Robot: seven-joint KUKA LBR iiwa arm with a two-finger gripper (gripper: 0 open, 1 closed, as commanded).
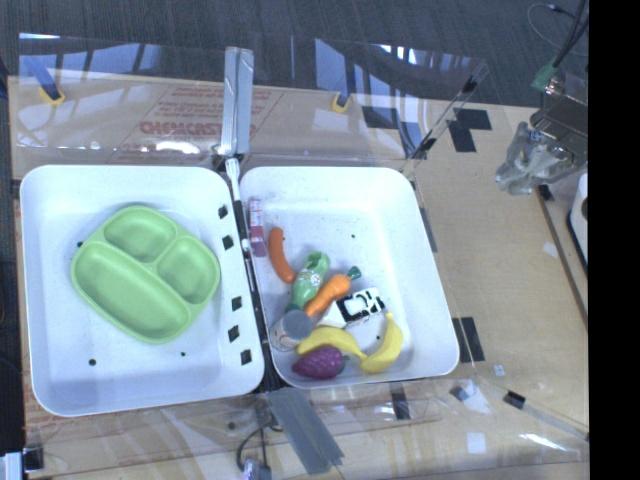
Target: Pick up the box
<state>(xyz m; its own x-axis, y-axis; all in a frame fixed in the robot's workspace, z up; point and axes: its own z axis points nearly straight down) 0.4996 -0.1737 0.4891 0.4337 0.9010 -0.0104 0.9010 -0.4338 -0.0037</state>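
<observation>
**Box pick: arm's parked way off, and the box is buried in a toy pile**

The gripper (pixel 520 168) sits out over the bench to the right of both bins, well apart from everything. It's too small and blurry here, so I cannot tell what state it's in.

The box (pixel 360 306) (small, black and white) lies in the right bin (pixel 390 203), toward the near right part of the pile. It's wedged: the orange carrot (pixel 328 294) touches its left side and a banana (pixel 388 345) curls just beside its near edge. My take: come straight down from above, line the pinch across the box's short sides, and stay on the far-right face where there's bare bin floor, otherwise you'll likely snag the carrot or the banana instead.

Counts, as far as I can make out:
- bins: 2, the left bin (pixel 50 298) holding 1 green divided plate (pixel 146 272)
- box: 1
- bananas: 2, second one (pixel 334 340) in front
- carrot: 1
- orange sausage-looking thing (pixel 280 254): 1
- green veg (pixel 308 278): 1
- purple fruit (pixel 318 363): 1
- grey round thing (pixel 295 324): 1
</observation>
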